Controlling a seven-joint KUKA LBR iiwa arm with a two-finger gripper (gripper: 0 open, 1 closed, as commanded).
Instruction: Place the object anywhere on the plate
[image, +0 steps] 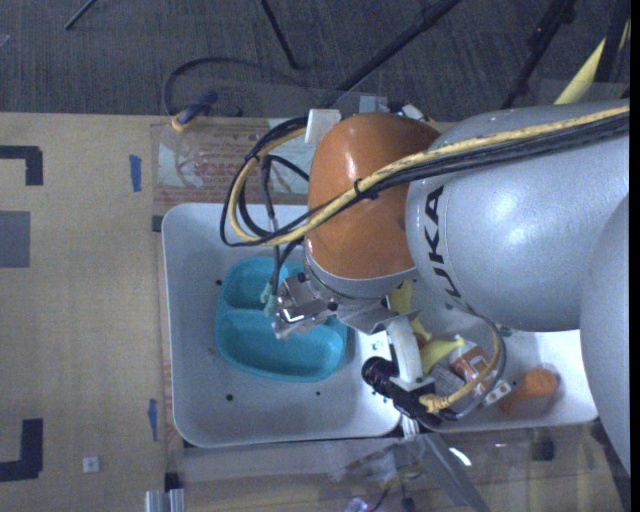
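White bin (190, 330), blue plate (250, 335), end effector (290, 312) above, orange object (535, 385) right, orientation unclear

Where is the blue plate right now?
The blue plate lies in the left white bin, toward its right side, with the robot's hand just over its right part.
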